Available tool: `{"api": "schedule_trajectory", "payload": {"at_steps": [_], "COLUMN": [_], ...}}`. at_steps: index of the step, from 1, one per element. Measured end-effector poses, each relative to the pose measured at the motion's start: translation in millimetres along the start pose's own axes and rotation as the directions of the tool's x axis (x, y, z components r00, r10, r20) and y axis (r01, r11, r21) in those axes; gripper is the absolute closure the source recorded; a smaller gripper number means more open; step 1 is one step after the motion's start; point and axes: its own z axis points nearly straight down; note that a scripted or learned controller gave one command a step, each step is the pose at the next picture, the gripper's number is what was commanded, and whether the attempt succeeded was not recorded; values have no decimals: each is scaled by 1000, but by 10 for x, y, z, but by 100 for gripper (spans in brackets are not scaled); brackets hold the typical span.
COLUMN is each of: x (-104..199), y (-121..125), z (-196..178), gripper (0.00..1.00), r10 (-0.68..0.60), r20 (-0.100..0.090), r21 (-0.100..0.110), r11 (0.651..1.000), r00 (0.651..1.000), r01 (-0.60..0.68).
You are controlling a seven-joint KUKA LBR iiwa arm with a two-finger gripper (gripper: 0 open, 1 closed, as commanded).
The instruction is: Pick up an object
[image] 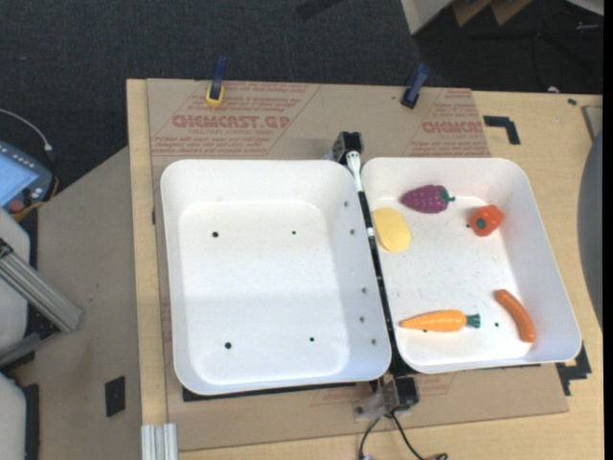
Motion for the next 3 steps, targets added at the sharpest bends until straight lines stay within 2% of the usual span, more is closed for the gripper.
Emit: {"api": "schedule_trajectory", "payload": {"at_steps": [1,2,3], "x": [0,10,9], "y": [0,5,4], "z": [4,-106,-102], "gripper": [0,100,0], "r10": [0,-1,-1], "r20": [0,-1,-1], "r21": [1,-6,-5], "r11": [1000,1000,1000], "r00": [1000,1000,1000], "r01": [0,1,1]}}
